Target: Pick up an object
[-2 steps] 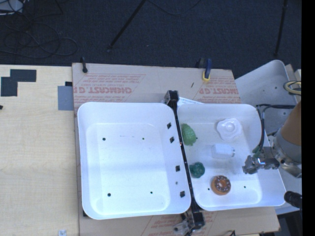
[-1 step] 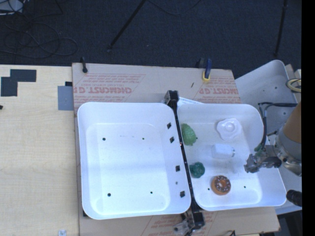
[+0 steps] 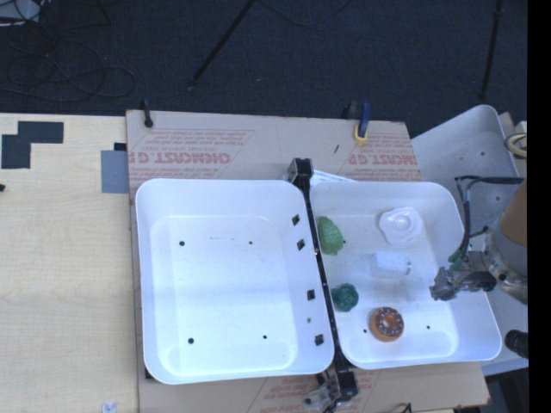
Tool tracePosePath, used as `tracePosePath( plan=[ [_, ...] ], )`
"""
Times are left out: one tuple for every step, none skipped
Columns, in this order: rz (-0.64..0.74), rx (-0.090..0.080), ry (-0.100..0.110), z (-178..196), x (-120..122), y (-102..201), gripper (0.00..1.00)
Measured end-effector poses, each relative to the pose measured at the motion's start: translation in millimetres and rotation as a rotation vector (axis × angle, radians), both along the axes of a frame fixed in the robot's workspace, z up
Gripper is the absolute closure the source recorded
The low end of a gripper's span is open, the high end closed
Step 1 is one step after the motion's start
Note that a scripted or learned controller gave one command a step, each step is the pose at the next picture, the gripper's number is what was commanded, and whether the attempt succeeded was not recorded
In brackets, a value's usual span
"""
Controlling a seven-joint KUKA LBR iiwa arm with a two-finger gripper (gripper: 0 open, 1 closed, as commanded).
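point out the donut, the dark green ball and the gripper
donut (image 3: 386,323): camera view, its brown top
dark green ball (image 3: 345,297): camera view, its middle
gripper (image 3: 442,287): camera view, between its fingertips

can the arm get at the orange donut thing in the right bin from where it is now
Probably yes. The end effector sits over the right side of the right bin, and the orange donut-like object lies on bare floor just beyond it, apart from the dark green object, with nothing between.
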State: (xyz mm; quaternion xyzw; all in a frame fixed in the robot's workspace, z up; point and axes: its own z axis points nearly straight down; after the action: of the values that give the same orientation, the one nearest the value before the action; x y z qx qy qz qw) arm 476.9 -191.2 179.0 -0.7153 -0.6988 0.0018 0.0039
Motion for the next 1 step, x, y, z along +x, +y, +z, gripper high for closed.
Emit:
tracePosePath(
  plan=[
    [0.000, 0.000, 0.000, 9.4, 0.2, -0.5, 1.00]
  ],
)
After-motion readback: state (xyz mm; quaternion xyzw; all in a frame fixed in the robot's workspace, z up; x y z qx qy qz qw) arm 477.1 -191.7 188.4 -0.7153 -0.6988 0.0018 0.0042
